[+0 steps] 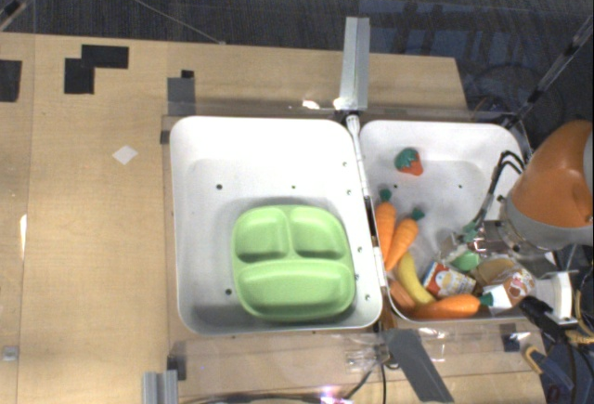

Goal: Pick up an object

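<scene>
The tool (475,249) sits low in the right bin (445,147) among packets; how far open it is I cannot tell. Just left lie 2 carrots (393,235) and a banana (413,280). The left bin (200,207) holds a green divided plate (292,261).

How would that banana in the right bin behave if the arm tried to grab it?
The banana looks like smooth toy plastic, so probably light, stiff and a bit slippery. Its curved shape may let it rock or spin when nudged. It lies against a carrot and other items near the bin wall, so neighbours would likely shift with it.
</scene>
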`<action>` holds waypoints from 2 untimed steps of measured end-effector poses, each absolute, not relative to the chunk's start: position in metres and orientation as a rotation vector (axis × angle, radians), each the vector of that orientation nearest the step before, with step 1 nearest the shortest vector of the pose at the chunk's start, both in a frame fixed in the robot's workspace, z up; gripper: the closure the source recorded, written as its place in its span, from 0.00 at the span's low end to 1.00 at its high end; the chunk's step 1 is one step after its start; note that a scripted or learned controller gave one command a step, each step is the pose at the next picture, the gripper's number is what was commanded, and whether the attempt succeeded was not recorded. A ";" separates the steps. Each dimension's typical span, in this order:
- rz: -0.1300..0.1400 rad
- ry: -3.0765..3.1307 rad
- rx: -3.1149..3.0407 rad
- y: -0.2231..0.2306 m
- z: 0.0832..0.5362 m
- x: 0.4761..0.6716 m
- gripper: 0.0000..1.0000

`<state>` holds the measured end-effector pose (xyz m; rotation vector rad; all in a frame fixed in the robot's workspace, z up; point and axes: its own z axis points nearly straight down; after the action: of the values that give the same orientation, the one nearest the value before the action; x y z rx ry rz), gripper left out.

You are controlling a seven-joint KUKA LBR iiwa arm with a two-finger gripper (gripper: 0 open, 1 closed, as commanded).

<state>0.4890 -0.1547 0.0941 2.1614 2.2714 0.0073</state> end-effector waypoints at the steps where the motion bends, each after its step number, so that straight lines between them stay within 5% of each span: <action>1: 0.017 2.357 2.039 -0.113 0.094 0.494 0.00; 2: 0.017 2.416 1.991 -0.129 0.092 0.520 0.00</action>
<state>0.5205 -0.1285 0.0922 1.9912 2.4162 0.0171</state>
